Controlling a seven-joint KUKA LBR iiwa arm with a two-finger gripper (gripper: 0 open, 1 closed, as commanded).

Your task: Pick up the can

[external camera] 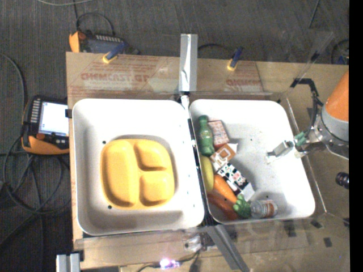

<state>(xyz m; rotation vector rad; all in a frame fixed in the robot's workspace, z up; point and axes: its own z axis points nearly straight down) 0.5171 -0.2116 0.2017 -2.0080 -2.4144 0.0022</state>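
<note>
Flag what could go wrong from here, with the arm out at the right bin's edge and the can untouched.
1. The small silver can with the red band lies on its side in the right white bin's near corner; fingers could hit the walls.
2. It touches the green end of the orange toy carrot, so a grasp may catch both.
3. Being round, it may roll away. The gripper is far from it.

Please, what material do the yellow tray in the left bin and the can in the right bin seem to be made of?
The yellow tray looks like moulded plastic with a smooth, slightly matte finish: uniform colour, rounded compartments. The can lies on its side at the right bin's near edge; its pale, shiny body suggests metal, though it is too small to be sure.
</note>
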